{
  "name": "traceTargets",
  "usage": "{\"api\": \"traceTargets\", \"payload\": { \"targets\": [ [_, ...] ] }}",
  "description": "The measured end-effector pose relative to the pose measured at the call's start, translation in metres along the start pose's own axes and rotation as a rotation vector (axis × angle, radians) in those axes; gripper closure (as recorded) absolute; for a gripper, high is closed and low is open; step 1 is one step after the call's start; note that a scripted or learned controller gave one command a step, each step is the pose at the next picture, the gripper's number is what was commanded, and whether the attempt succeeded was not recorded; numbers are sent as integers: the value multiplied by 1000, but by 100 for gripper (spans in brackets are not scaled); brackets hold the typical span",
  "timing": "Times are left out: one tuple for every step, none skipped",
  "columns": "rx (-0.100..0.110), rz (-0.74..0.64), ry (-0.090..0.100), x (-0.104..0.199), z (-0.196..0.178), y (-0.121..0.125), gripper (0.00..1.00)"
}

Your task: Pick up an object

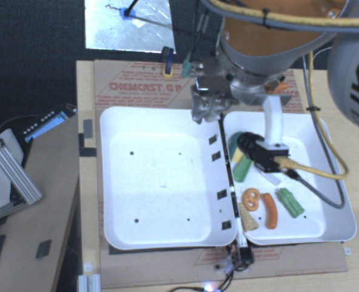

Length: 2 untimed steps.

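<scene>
My gripper (206,109) hangs over the far end of the divider between the two bins, at the back edge of the right bin (325,224). Nothing shows between its tips. In the right bin lie a green pickle-shaped piece (242,167) with a small yellow piece (236,157) beside it, a brown pretzel (250,198), an orange sausage-shaped piece (269,210), a green ridged block (290,202) and a tan cone (247,221). All of them sit nearer the front than the gripper. The arm's body hides the bin's back right part.
The left bin (155,181) lies to the gripper's left. Black clips (216,156) line the divider between the bins. A yellow and blue clamp (167,61) stands on the cardboard behind the bins. A shiny sheet (128,17) lies further back.
</scene>
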State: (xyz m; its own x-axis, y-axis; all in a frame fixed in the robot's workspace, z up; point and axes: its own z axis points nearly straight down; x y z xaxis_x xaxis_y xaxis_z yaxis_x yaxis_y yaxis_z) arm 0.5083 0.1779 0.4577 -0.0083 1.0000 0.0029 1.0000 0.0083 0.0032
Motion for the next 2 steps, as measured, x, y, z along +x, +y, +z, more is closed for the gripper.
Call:
{"api": "traceTargets", "payload": {
  "targets": [
    [1, 0, 0, 39, -12, -22, 100],
    [1, 3, -1, 57, -17, -21, 100]
  ]
}}
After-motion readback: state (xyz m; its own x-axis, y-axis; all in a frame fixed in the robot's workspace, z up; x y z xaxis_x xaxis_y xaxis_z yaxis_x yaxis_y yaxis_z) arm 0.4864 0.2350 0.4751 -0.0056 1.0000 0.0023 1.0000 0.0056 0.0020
